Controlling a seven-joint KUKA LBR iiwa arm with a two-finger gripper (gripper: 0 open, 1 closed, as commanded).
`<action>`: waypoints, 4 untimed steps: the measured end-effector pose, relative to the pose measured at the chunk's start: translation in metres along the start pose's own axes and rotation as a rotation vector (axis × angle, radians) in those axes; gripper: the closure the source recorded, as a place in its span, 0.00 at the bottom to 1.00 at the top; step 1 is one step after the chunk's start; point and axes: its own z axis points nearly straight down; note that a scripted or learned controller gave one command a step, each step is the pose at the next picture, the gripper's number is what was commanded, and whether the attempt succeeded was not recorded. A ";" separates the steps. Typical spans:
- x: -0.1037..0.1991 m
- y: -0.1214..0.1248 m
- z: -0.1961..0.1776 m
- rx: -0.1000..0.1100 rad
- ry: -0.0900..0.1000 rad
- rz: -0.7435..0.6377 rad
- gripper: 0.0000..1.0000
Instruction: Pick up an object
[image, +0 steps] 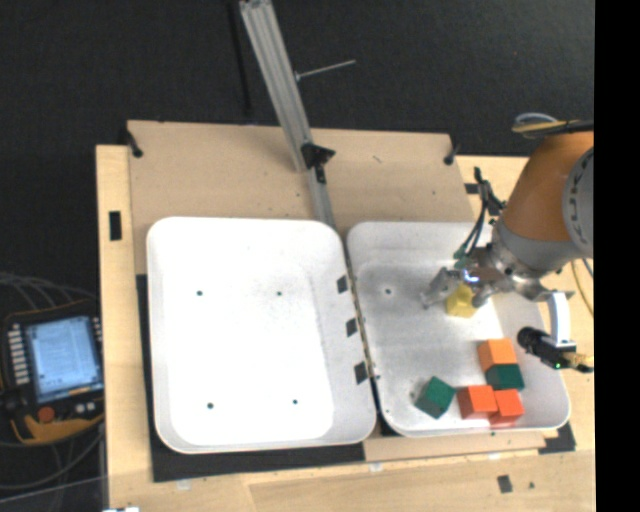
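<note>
My gripper (458, 297) hangs over the upper middle of the right bin (400, 250), at the end of the grey and orange arm reaching in from the right. Its fingers stand open. A small yellow block (461, 304) lies between them, closer to the right finger, with a gap showing on its left side. Further down the same bin lie a green block (435, 397), an orange block (496, 353), a dark green block (506, 376) and two more orange blocks (490, 402) near the bottom right corner.
The left bin (245, 330) is a plain white tray beside the right one. A slanted metal rail (290, 110) runs from the top down to the gap between the bins. A handheld screen (55, 360) sits off the bench's left edge.
</note>
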 end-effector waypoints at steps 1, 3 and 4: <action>-0.003 0.008 0.018 -0.031 -0.009 -0.001 0.00; -0.004 0.007 -0.056 -0.012 -0.001 -0.005 1.00; -0.005 0.009 -0.091 -0.010 0.000 -0.005 1.00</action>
